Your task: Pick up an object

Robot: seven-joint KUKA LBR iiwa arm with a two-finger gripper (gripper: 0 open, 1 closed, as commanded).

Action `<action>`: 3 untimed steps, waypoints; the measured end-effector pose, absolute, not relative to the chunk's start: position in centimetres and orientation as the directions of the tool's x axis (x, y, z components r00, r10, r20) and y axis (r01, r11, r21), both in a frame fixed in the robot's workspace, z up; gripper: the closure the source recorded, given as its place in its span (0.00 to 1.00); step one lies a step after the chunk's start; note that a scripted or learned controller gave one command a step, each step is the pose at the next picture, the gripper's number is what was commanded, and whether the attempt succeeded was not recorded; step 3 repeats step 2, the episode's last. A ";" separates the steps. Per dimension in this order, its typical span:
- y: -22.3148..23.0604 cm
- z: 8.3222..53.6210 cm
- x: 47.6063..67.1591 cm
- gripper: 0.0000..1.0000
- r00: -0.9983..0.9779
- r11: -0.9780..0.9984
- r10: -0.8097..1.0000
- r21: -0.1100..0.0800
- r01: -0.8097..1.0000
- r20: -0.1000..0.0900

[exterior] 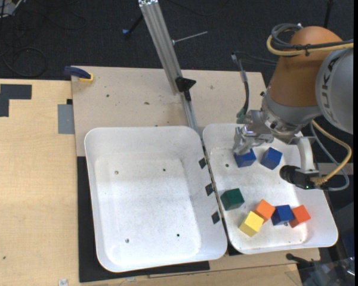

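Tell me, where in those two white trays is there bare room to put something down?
The left tray is bare wall to wall. In the right tray, blocks crowd the front, from the green block to the red block; the claw hangs over the back.

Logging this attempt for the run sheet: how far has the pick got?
Done: the gripper has been brought low over the right bin, directly above a blue cube. In hand: nothing visibly lifted; that cube appears to sit on the bin floor. Left: securing the cube and raising it. Six other blocks lie untouched.
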State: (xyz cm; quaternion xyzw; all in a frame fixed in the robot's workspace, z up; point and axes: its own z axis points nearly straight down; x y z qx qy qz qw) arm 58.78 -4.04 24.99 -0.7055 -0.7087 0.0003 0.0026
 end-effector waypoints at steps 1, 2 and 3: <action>0.6 25.1 59.7 1.00 -0.004 0.004 1.000 -0.002 1.000 0.002; 5.7 25.4 59.7 1.00 -0.005 0.005 1.000 -0.002 1.000 0.002; 5.7 25.4 59.7 1.00 -0.005 0.005 1.000 -0.002 1.000 0.002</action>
